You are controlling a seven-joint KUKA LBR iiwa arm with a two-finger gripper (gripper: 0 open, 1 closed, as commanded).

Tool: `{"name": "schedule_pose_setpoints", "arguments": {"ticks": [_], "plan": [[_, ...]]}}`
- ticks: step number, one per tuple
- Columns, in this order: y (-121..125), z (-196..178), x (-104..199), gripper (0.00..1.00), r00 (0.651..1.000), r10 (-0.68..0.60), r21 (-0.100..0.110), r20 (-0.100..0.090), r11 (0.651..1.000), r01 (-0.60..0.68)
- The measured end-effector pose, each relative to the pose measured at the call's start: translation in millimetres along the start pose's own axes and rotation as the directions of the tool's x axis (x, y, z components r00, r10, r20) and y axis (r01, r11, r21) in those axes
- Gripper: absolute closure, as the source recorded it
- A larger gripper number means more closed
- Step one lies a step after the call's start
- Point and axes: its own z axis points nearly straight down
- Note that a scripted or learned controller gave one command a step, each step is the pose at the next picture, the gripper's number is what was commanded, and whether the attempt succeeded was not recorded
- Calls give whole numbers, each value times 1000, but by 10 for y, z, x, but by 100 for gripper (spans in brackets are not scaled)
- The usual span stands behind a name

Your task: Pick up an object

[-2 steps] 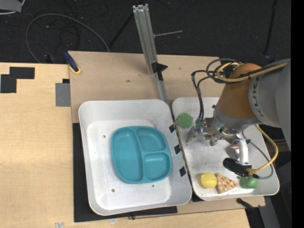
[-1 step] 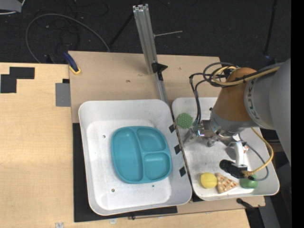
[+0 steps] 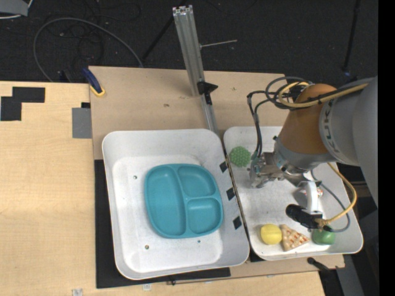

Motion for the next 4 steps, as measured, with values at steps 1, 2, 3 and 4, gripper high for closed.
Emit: {"name": "schedule_pose_setpoints", "arguments": {"ticks": [1,2,3,4], "plan": [[-21,-620,31,100,1000,-5,7,7,1000,5],[-10,-1043,22,100,1000,-4,8,7,1000,4],[-120,-1039,487,100,1000,-7,13,5,1000,7],[-77,-1160,1007,100,1000,-8,11,4,1000,8]]}}
